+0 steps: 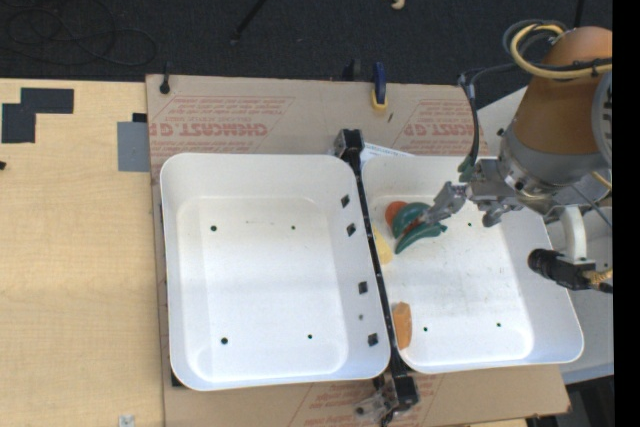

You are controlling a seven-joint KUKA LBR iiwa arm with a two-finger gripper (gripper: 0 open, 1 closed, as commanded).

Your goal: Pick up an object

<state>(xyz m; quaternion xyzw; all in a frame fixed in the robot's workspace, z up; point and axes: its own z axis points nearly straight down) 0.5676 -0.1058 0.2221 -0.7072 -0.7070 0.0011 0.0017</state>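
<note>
Two white bins: left bin [200, 205], right bin [520, 315]. Right bin: four small objects. One orange-red piece [398, 212] near bin's left wall, one teal piece [418, 233] just beside it, one pale yellow piece [383, 250] against left wall, one orange piece [402, 323] by left wall near front corner. One arm, one gripper [447, 203]. One blue clamp [379, 87] at board's far edge.

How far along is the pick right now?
Done: the arm has reached over the right bin. In hand: the gripper sits at the teal toy beside the red-orange piece. Left: no lift visible; the orange piece lies untouched by the divider.
</note>
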